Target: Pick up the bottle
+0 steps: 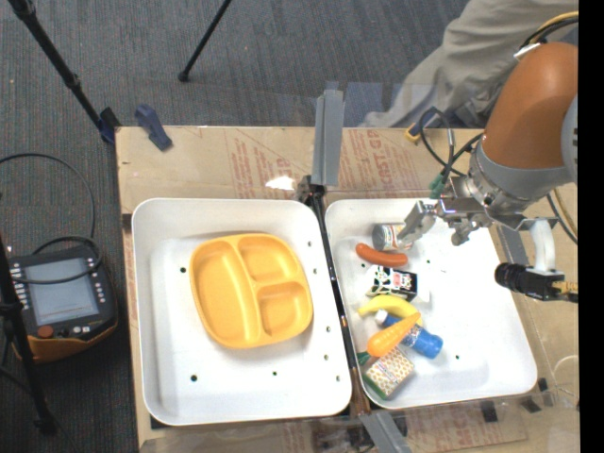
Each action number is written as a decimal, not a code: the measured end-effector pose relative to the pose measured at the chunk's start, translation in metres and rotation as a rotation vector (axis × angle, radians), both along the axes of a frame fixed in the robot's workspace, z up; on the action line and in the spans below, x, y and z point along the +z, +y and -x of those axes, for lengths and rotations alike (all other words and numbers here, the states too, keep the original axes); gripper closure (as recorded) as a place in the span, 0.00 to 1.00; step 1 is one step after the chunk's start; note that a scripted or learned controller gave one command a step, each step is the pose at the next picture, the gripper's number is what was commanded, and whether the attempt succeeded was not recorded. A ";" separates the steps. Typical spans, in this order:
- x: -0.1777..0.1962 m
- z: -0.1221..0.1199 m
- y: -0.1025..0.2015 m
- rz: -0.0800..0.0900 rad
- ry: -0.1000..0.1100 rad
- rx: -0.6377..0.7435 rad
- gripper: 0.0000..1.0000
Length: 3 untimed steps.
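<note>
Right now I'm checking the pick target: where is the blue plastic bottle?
The blue plastic bottle lies in the right white bin, near its front, partly under the orange carrot and just behind the checkered packet.

Faint red print runs across the cardboard sheet [226, 159] (too blurred to read).

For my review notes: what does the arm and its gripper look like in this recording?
The arm enters from the right, with a large rounded orange band above a grey wrist section. Below it sits a metallic grey two-finger gripper with angular plates. Thin dark cables and a yellow one loop alongside the wrist, and a white curved bracket carries a black cylindrical attachment at its side.
</note>
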State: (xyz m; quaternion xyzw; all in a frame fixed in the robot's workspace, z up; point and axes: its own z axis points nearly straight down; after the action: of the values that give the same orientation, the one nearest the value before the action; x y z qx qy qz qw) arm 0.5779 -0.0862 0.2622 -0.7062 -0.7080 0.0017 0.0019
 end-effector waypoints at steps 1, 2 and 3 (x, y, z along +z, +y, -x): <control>-0.041 0.060 -0.038 -0.001 0.001 -0.086 0.00; -0.177 0.103 -0.053 -0.002 0.000 -0.059 0.00; -0.169 0.103 -0.052 -0.004 0.005 -0.061 1.00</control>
State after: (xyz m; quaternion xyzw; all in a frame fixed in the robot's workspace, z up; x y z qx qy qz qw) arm 0.4744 -0.1382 0.0933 -0.7276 -0.6860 0.0020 0.0053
